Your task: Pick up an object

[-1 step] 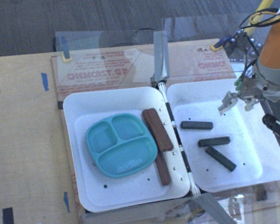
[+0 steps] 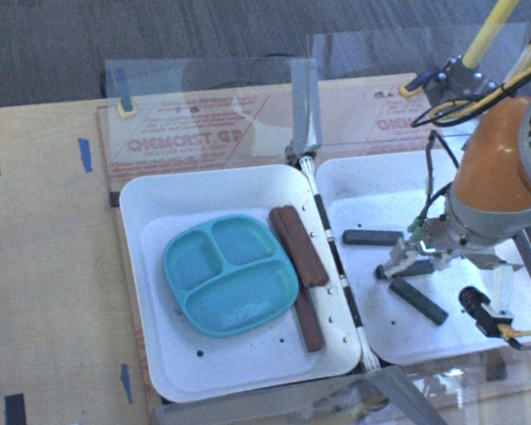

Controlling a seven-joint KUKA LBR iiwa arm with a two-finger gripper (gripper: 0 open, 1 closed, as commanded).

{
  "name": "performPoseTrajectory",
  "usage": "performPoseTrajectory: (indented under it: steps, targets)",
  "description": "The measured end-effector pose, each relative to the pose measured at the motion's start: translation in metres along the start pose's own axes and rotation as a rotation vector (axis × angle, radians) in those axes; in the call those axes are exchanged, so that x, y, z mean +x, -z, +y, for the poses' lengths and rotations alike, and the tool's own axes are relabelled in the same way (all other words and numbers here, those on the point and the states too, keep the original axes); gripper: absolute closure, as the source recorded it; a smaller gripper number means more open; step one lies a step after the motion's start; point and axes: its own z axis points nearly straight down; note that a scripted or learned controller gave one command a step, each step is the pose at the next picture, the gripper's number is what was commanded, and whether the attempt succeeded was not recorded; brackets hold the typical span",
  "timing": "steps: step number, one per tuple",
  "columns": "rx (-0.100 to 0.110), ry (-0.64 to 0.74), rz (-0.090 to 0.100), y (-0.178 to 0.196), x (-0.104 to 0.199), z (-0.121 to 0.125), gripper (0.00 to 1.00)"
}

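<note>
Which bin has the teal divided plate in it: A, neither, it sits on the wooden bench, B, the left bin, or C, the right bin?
B: the teal divided plate lies flat inside the left bin, next to brown sticks, while the right bin holds dark grey bars.

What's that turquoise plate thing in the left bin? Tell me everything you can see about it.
The turquoise tray is a divided dish, apparently plastic, with rounded corners and three compartments: two small ones at the far side, one long one nearer the camera. It lies flat, right side up, slightly rotated, on the left bin's floor. A brown stick lies along its right edge, seemingly touching it.
</note>
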Motion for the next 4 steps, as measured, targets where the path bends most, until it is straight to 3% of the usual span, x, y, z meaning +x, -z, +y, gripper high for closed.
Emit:
performPoseTrajectory:
  steps: [1,2,3,4]
  targets:
    - [-0.030,0.005,-0.001,-0.019,-0.022,0.034,0.00]
    - [-0.030,0.103,-0.008,-0.019,-0.025,0.064,0.00]
    - [-0.040,0.101,-0.011,-0.007,-0.026,0.066,1.00]
    - [-0.039,0.100,-0.010,-0.007,-0.026,0.066,0.00]
